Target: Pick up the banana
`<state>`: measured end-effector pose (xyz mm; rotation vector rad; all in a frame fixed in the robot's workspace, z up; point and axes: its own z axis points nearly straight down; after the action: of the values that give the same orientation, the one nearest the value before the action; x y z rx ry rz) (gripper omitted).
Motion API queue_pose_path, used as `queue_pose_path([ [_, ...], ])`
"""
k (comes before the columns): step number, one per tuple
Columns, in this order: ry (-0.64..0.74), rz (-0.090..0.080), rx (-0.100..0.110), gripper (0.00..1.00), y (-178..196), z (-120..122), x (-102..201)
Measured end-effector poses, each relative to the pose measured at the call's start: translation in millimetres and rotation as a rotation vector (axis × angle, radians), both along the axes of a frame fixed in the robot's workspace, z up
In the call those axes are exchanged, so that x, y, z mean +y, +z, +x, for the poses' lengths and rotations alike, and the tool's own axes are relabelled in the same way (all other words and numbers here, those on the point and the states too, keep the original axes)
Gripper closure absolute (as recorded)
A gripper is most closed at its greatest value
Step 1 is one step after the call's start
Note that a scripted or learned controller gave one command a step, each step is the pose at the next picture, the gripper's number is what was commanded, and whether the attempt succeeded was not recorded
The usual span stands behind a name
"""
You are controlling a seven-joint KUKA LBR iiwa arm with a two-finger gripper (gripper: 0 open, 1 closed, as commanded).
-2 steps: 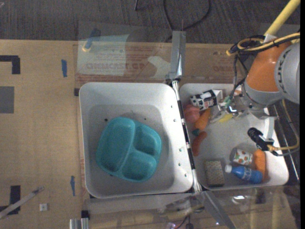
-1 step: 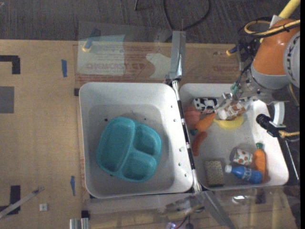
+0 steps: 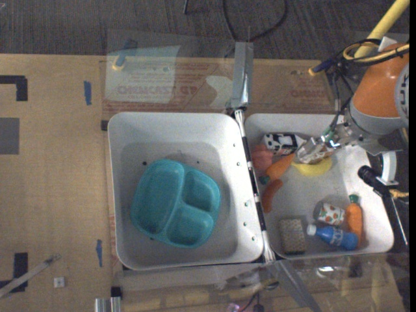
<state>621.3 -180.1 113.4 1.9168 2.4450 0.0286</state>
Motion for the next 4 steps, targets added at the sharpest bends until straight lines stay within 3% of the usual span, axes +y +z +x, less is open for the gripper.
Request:
queue_pose_path([
  [1,-0.073,0.006,0.032,0.00,-25.4,-32.4,-26.0],
  [3,-0.090,0.007,0.030,0.00,-24.6,-93.2,28.8],
  [4,-0.096,0.007,0.025,1.00,-13.6,-92.3,26.3],
])
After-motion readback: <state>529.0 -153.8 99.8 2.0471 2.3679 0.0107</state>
